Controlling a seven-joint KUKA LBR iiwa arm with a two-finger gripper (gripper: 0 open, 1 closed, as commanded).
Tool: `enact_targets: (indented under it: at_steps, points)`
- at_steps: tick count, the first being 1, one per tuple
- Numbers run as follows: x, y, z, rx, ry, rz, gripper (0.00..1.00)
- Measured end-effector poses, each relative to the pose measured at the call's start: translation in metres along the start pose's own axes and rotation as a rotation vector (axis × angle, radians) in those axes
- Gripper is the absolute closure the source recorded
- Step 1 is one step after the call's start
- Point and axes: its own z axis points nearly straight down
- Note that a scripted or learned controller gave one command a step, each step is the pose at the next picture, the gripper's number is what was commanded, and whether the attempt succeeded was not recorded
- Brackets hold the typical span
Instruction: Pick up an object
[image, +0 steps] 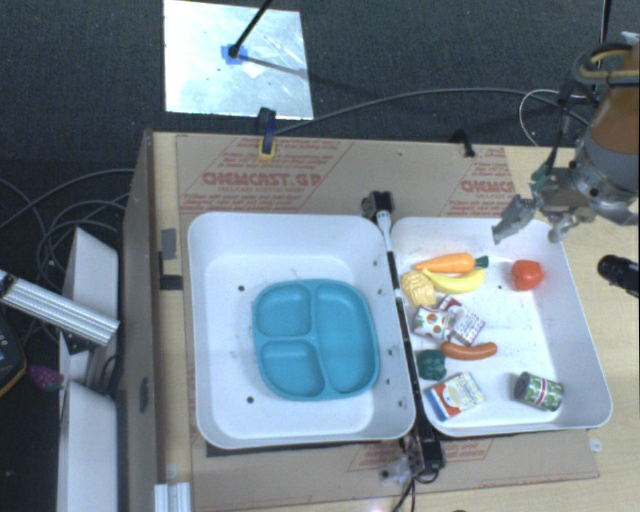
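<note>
The right bin holds several toy foods: an orange carrot, a yellow banana, a corn cob, a red tomato, a red sausage, small printed cartons, a dark green piece, a juice carton and a green can. My gripper hangs over the bin's far edge, above and just behind the tomato. Its two fingers are spread open with nothing between them.
The left bin holds a blue divided plate. A black divider runs between the bins. Cables cross the cardboard behind the bins, and a metal rail sits at the far left.
</note>
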Motion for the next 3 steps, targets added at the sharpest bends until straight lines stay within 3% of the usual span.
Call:
enact_targets:
  at_steps: [1,2,3]
  points:
    - [0.033,-0.016,0.156,0.007,0.002,0.0,0.0]
    - [0.019,0.059,0.197,0.018,0.001,0.006,0.0]
    - [0.017,0.058,0.187,0.025,-0.001,0.005,1.0]
